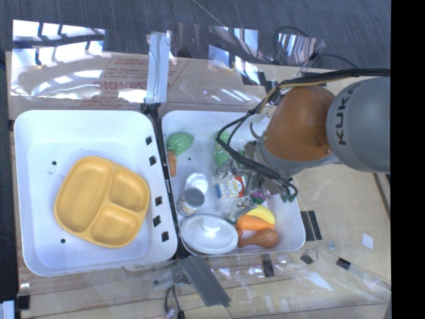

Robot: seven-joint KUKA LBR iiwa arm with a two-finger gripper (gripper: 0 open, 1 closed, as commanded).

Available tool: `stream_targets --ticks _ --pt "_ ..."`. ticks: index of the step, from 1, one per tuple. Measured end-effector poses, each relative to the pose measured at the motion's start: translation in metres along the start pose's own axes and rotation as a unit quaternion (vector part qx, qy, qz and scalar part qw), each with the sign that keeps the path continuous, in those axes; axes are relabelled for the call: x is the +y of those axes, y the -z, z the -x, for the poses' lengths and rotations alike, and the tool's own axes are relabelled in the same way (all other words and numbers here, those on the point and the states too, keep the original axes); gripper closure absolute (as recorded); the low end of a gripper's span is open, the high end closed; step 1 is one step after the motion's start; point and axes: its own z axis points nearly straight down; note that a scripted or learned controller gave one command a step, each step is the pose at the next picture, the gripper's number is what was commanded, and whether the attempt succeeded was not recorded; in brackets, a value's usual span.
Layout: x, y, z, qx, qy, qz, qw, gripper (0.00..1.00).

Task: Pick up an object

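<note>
Left bin: one yellow divided tray, three compartments, nothing in them, lying a little askew. Right bin: crowded. Working rightward you have a carrot with a green leafy top against the left wall, long axis running 12 to 6; a small white cup and a metal can below it; a white lidded bowl at the near edge; a small printed carton mid-bin; a green item at its 12 o'clock, partly hidden. At the bin's 5 o'clock corner sit a yellow banana, an orange piece and a brown piece, stacked close, axes roughly 9 to 3. The gripper hangs under the orange wrist, amid cables; you cannot tell its finger state from here. My read: the carton lies just at its 9 o'clock, the banana at its 6, both nearest candidates.
</note>
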Motion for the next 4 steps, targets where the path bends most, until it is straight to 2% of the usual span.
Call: stream_targets --ticks 1,2,3,4 --pt "0.023 -0.025 0.013 -0.004 -0.062 -0.002 0.9981 0.0" --pt "0.019 -0.031 0.073 0.0 -0.11 0.0 0.9939 0.0" --pt "-0.005 0.046 -0.007 -0.001 -0.13 0.0 0.9915 0.0" --pt "0.005 -0.031 0.043 -0.001 -0.132 0.0 0.9912 0.0"
